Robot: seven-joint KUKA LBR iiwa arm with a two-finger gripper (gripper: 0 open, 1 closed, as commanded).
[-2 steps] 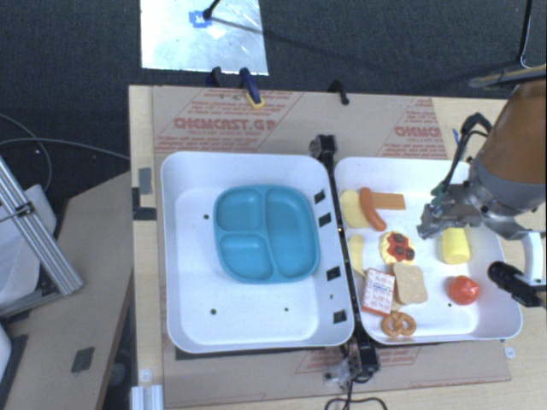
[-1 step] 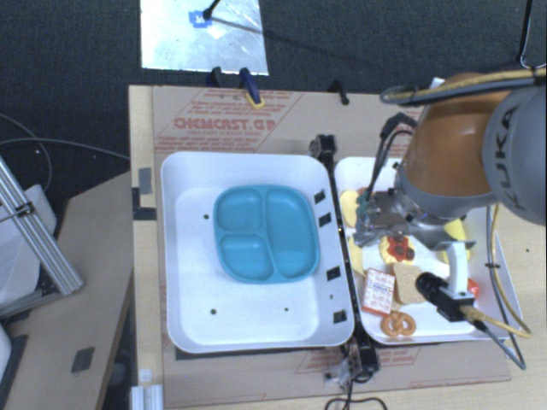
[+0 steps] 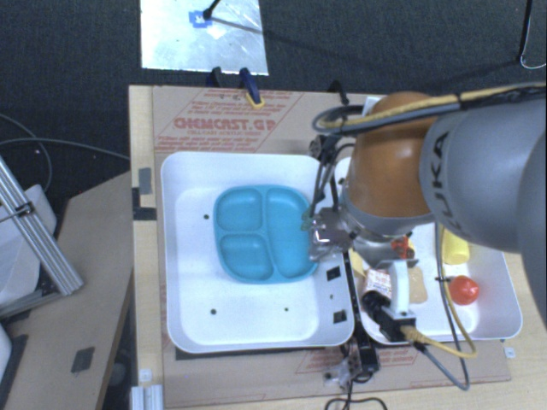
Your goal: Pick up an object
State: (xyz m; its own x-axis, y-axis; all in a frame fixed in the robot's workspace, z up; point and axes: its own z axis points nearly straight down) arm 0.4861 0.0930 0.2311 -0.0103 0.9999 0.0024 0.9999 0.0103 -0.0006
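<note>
Left bin (image 3: 184, 314): one blue divided plate (image 3: 261, 233), nearer its right wall, open floor toward left wall.
Right bin (image 3: 504, 314): one red ball (image 3: 463, 290), one yellow object (image 3: 455, 248), near right wall.
Gripper (image 3: 318, 233): at plate's right edge; can't tell its state.

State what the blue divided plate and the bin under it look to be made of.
Blue three-compartment plate: probably moulded plastic, with a smooth, even colour, soft rounded dividers and a faint sheen. Left shallow white bin: likely plastic as well, with uniform matte white walls and rounded corners, though coated metal can't be ruled out.
</note>
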